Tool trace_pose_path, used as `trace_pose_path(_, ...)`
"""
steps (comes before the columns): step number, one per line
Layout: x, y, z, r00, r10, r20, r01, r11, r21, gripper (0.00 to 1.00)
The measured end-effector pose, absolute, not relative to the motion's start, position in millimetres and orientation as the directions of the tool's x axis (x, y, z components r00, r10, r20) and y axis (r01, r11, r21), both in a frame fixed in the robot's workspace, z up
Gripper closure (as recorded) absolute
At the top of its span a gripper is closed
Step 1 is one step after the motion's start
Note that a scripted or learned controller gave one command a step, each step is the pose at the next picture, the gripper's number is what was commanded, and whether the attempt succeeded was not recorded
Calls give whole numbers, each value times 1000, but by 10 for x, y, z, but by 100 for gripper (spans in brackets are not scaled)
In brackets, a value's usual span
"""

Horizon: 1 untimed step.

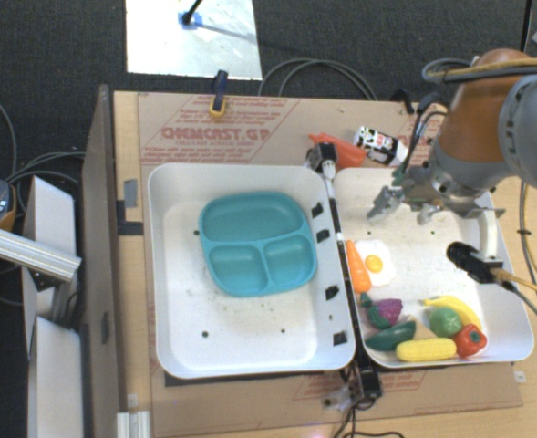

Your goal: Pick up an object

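My gripper (403, 210) hangs over the far part of the right bin (514, 331), open, with bare bin floor showing between its fingers. Toy food lies nearer the front of that bin: a fried egg (374, 263) just below the gripper, an orange carrot (357, 267) along the left wall, a purple piece (387, 311), a green cucumber (391, 337), yellow corn (423, 349), a green pepper (445, 321), a banana (459, 307) and a red tomato (470, 338). None of them touches the gripper.
The left bin (181, 336) holds a teal divided plate (257, 243). Behind the bins, on the cardboard, lie an orange tool (339, 150) and a small black-and-white bottle (378, 144). A yellow-and-blue clamp (218, 95) sits at the cardboard's far edge.
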<state>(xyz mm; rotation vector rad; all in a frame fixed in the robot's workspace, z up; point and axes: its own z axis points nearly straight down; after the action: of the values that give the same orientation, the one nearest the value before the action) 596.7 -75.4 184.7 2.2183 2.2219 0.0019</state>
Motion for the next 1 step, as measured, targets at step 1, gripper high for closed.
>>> trace_pose_path(1,6715,-1067,810,-5,1000,-2,1000,5,6,0)
